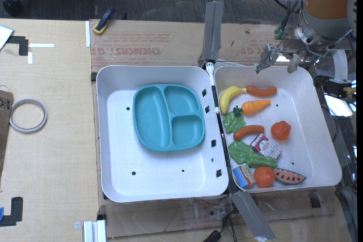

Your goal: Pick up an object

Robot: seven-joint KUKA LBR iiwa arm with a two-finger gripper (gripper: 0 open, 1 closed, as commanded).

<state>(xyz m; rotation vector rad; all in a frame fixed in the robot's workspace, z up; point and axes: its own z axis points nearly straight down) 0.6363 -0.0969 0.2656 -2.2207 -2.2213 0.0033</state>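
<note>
The right bin [317,122] holds several toy foods: a yellow banana [227,97], an orange-red sausage [261,89], a carrot [255,105], a second sausage [248,131], a round red tomato [281,130], a red-and-white packet [265,148], green lettuce [249,155], a watermelon slice [289,177] and a small blue carton [242,176]. My gripper [278,64] hangs over the far rim of that bin, above and behind the upper sausage. It is open, its two fingers spread apart, with nothing between them.
The left bin [113,139] carries a teal divided plate [169,117]. A grey divider post [212,31] stands behind the seam between the bins. A roll of tape [26,115] lies on the wooden bench at left.
</note>
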